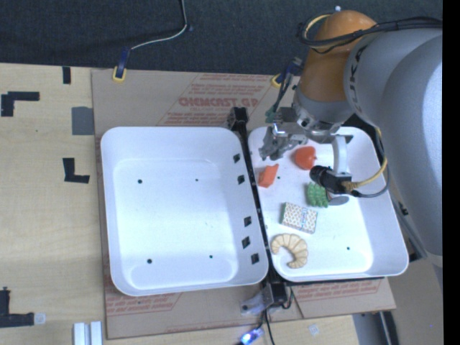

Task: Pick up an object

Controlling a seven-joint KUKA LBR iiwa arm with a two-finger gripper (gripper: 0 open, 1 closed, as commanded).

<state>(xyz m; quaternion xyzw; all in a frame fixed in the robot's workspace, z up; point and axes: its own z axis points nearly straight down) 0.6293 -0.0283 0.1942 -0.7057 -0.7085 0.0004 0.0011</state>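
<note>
Bins are seen side by side on a cardboard sheet point(215, 95) laid over the bench: the left bin point(118, 146) and the right bin point(374, 257). All loose objects are found in the right bin. An orange wedge-shaped piece point(268, 175) is placed near the dividing wall, at about nine o'clock from the bin's centre. A red rounded object point(305, 157) is seen toward twelve o'clock, with a green knobbly object point(315, 195) just below it, toward the centre. A pale waffle-patterned square point(300, 217) is set at roughly six o'clock from the green one, and a tan croissant-shaped piece point(291, 249) is placed beyond it, closest to the bin's near rim. The gripper point(275, 146) is positioned at the bin's eleven o'clock corner, above the orange wedge and just beside the red object at its nine o'clock. Whether its fingers are spread or pressed together cannot be told, as the metal parts are blurred together. Nothing is seen clamped between them. A cable point(169, 34) is trailed across the dark floor at twelve o'clock.
</note>
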